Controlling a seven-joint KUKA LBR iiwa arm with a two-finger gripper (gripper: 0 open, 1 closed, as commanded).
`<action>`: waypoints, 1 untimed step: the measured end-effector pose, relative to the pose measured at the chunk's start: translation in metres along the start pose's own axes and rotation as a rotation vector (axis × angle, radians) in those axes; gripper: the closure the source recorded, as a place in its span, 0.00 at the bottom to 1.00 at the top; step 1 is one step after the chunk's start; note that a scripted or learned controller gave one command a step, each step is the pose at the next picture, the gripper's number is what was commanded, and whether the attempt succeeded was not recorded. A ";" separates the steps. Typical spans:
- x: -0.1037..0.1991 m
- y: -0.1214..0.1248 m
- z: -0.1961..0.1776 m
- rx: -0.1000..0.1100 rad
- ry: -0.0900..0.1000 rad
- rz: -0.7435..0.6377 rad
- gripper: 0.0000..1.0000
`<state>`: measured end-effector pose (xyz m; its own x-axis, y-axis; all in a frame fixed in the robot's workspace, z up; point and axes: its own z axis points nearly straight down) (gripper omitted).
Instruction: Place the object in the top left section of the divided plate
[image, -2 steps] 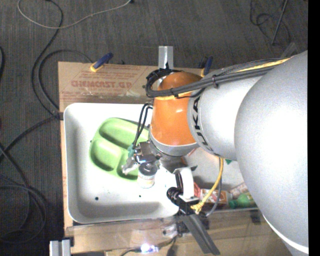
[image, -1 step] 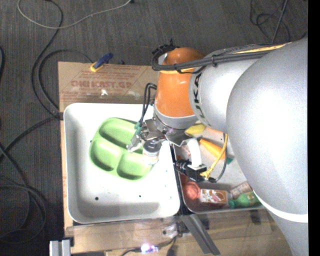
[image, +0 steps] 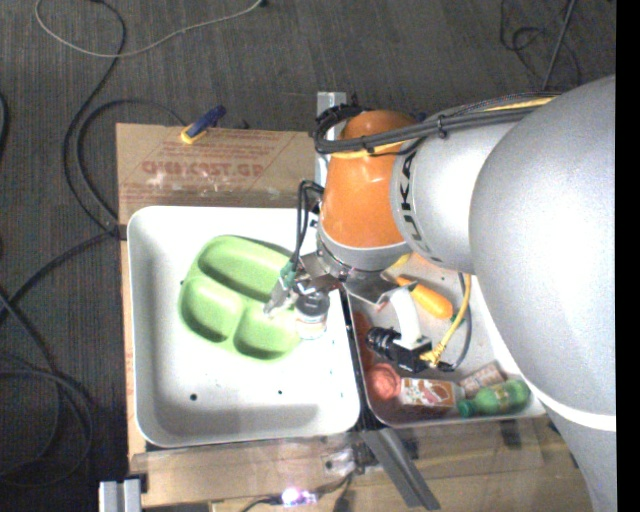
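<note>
The green plate lies in the left bin. It has three parts, and all three look bare. So the job is not done yet.

The arm comes in from the right. It covers a lot of the right bin. Its hand hangs over the right side of the plate, close to the wall between the two bins.

Just under the hand there is a small, pale, see-through thing. It looks a bit like a little cup or lid. It sits at the right edge of the plate. This may be the object to place, but it is hard to be sure. The hand is right next to it. I cannot tell if the hand is spread or pressed together, or if it is pinching the pale thing, because that spot is small and dark.

The top left part of the plate is away from the hand, to the left and far side. If the pale thing is the object, it must go across the plate to that part and be let go there.

In the right bin lie other things: a red bottle, a green thing, and an orange thing. They sit near each other.
</note>
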<state>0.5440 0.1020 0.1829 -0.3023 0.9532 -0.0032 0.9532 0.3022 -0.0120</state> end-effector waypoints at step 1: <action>-0.006 0.011 -0.048 0.000 0.002 0.082 1.00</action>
<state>0.5564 0.0999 0.2303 -0.2236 0.9747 -0.0022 0.9746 0.2235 -0.0115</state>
